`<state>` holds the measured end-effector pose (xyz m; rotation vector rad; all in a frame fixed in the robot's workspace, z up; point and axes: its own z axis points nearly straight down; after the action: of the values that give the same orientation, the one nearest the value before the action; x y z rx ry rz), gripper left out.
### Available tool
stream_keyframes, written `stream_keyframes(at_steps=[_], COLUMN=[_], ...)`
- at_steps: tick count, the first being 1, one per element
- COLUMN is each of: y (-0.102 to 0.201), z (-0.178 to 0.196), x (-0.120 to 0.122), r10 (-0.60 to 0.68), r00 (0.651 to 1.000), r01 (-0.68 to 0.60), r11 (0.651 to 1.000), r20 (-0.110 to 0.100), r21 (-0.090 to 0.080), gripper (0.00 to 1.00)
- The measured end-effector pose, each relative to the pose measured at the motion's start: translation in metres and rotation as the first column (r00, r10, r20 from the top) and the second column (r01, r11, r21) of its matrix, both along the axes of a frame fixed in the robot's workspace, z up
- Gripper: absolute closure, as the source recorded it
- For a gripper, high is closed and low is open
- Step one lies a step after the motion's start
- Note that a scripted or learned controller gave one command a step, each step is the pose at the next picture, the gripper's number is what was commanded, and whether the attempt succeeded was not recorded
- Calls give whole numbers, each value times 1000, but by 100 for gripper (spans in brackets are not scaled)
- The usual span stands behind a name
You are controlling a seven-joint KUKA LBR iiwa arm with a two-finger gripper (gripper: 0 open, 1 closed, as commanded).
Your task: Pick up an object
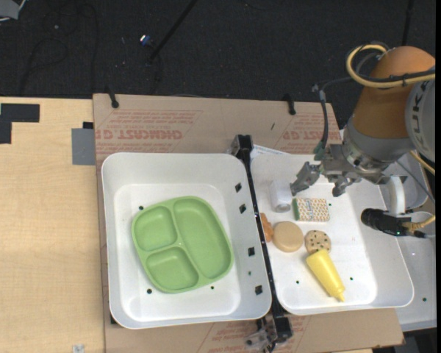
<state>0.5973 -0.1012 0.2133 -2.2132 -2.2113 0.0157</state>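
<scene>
The grey two-finger gripper hangs open over the right white bin's back edge, holding nothing yet; the patterned square packet waits below.

A light green divided plate is lying in the white left bin, while the white right bin is holding a yellow cone-shaped toy, a tan round piece, a brown-spotted cookie and a speckled green-and-red wafer.

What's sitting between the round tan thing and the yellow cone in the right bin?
In the camera view, a small speckled cookie lies between the tan disc and the yellow cone, at the cone's upper end.
</scene>
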Motion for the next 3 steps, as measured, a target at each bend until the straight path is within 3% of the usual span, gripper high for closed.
stream_keyframes(at_steps=[1, 3], y=[0, 7], z=[8, -85], x=[3, -4], r10=[2, 1], r00=[1000, 1000], r01=[-2, -1], r11=[1000, 1000], r20=[13, 7], r21=[-1, 0], gripper=[0, 0])
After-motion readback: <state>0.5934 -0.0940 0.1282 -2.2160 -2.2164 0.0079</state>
